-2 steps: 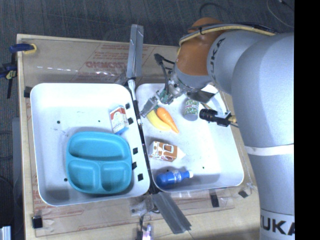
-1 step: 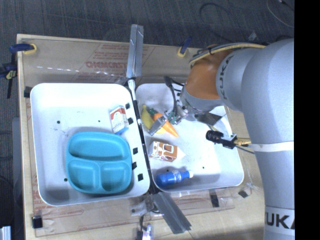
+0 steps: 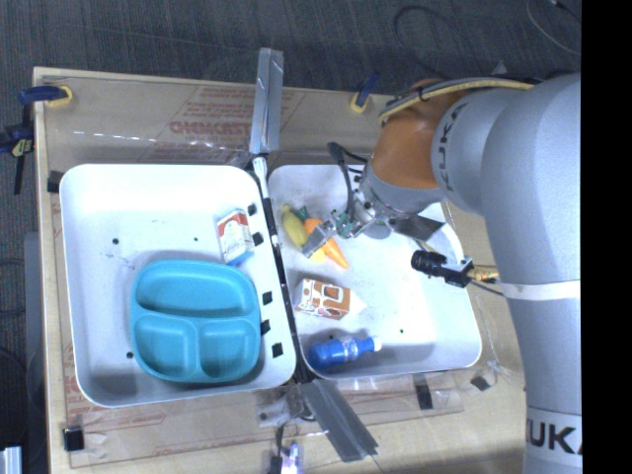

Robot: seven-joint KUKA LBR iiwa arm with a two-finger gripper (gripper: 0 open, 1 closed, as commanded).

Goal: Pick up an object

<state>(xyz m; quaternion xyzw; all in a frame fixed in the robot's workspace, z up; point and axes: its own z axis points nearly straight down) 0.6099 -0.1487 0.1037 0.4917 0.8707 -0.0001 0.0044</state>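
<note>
The right bin holds a yellow banana-like toy, an orange carrot-like toy, a printed snack packet and a blue bottle lying on its side. My gripper is low in the bin's upper left part, right over the orange toy and just right of the yellow one. The wrist hides part of both toys. Whether anything is held is not visible.
The left bin holds a blue divided tray and a small red-and-white carton near the divider. A black cable connector hangs over the right bin. The arm's body covers the bench's right side.
</note>
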